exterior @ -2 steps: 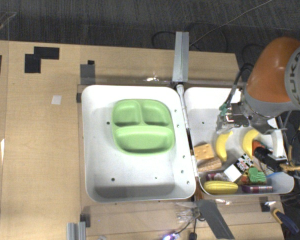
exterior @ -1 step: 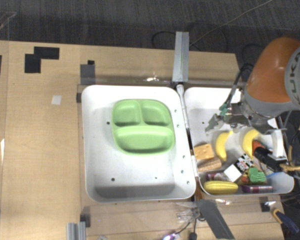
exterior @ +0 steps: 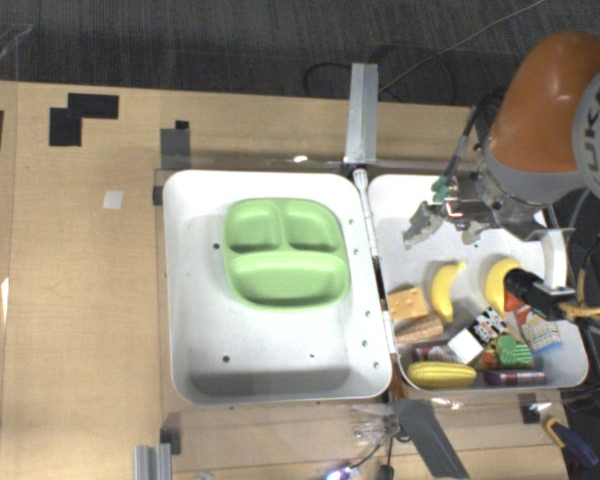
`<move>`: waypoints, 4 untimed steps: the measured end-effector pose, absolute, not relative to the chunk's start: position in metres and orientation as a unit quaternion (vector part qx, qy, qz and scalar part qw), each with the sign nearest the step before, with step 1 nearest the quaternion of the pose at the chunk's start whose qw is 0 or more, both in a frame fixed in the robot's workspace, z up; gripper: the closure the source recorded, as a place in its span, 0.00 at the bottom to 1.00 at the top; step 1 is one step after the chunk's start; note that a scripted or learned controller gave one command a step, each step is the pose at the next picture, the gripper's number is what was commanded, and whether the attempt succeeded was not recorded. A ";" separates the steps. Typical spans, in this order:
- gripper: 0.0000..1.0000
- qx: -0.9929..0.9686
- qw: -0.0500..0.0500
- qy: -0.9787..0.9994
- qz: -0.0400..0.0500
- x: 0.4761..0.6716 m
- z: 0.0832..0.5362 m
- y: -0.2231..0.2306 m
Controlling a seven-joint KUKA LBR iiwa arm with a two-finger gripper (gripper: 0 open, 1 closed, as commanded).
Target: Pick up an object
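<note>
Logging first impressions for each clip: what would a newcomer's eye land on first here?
Probably the green divided plate, lying alone in the left bin. Next, the colourful clutter packed into the near end of the right bin, with two bananas among it. Above that bin's far end hangs the gripper, under the arm's orange band.
</note>
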State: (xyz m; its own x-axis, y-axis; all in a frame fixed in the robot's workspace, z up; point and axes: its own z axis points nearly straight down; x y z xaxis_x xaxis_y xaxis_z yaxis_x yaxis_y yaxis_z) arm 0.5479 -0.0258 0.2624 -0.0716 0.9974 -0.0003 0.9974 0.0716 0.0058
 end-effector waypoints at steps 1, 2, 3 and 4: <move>0.00 0.640 0.002 0.768 0.002 0.515 0.218 -0.062; 0.00 0.598 0.006 0.802 0.004 0.491 0.117 -0.097; 0.00 0.619 0.004 0.785 0.004 0.534 0.090 -0.121; 1.00 0.618 0.007 0.786 0.008 0.538 0.103 -0.119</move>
State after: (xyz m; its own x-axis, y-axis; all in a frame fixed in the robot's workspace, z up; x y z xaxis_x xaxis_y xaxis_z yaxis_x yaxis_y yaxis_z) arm 0.5377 -0.1191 0.1031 -0.2368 0.9716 -0.0018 0.9713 0.2368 0.0211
